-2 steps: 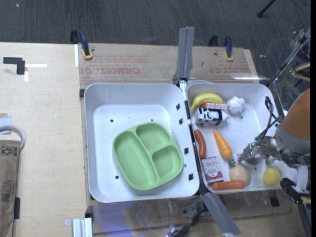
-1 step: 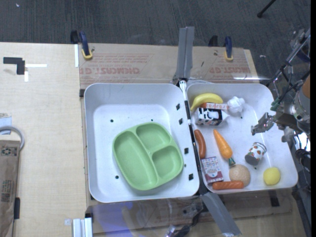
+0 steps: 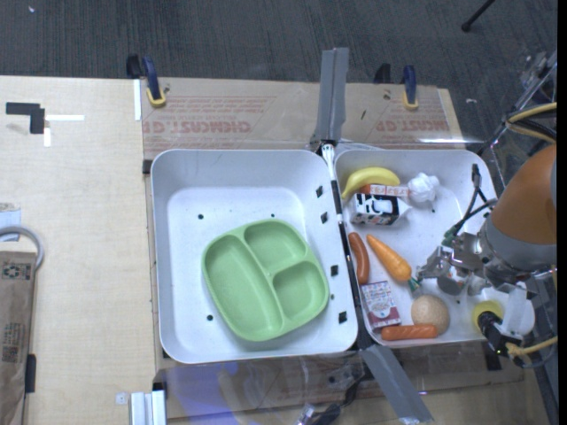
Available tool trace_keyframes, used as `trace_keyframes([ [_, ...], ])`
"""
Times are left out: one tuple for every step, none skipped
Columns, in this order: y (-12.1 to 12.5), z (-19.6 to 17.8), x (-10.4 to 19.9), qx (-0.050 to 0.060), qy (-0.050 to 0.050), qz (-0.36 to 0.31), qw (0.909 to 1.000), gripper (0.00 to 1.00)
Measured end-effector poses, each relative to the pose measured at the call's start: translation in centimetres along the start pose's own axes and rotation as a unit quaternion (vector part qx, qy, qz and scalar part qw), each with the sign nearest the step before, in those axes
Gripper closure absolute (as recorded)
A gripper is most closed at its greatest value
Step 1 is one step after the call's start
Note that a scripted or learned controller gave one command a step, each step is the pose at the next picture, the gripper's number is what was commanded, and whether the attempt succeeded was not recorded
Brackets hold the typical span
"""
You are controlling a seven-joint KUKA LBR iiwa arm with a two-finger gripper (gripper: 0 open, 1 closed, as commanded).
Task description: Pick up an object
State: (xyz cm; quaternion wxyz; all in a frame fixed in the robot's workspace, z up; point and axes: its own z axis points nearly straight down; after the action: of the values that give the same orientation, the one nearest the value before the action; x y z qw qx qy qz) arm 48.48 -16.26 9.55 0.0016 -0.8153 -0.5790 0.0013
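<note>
The right bin (image 3: 447, 162) holds a yellow banana (image 3: 368, 179), a black-and-white carton (image 3: 376, 207), a crumpled white item (image 3: 423, 187), a brown sausage (image 3: 358, 257), an orange carrot (image 3: 388, 257), a small red-and-white packet (image 3: 379, 301), a beige ball (image 3: 429, 310) and a red sausage-shaped piece (image 3: 409, 332). My gripper (image 3: 447, 271) hangs over the right half of this bin, just right of the carrot's lower end and above the beige ball. I see nothing held in it. The wrist with its orange band (image 3: 532, 206) covers the bin's right edge.
The left bin (image 3: 168, 237) holds a green three-compartment plate (image 3: 266, 279). A grey divider post (image 3: 333, 96) stands between the bins at the back. Cables and a yellow fitting (image 3: 487, 315) hang by the wrist. A brown paper bag (image 3: 16, 326) lies far left.
</note>
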Motion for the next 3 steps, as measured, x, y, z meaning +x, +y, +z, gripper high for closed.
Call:
trace_keyframes([
  [0.0, -0.9, 0.0, 0.001, 0.0, 0.001, 1.0, 1.0],
  [1.9, -8.7, 4.5, -0.001, -0.001, -0.136, 0.9907, 1.0],
  [1.9, -8.7, 4.5, -0.001, -0.001, -0.136, 0.9907, 0.0],
])
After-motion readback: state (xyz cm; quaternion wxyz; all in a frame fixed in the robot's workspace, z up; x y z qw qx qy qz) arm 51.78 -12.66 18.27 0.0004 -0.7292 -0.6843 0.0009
